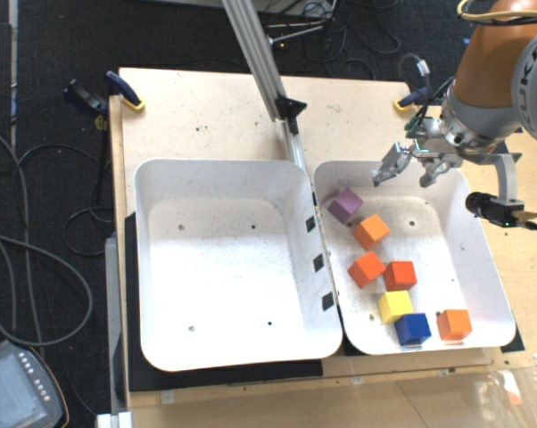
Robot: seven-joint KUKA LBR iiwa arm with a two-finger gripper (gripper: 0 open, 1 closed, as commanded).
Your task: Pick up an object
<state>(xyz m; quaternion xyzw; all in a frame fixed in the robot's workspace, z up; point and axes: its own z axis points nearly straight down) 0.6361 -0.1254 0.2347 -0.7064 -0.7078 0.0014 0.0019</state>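
Purple block (345, 206) sits at 10 o'clock in the right bin (483, 248), gripper (409, 169) hovering w/ fingers spread wide and empty near 12 o'clock, so approach step, I'd say; next needs descent onto a block, then close.

Seven cubes (384, 275) loose in right bin (483, 239): purple, orange, red, yellow, blue.

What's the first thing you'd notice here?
The bright blocks bunched in the right bin: a purple block at the top, orange ones, a yellow block and a blue block lower down. Above them hangs the gripper, fingers spread, holding nothing.
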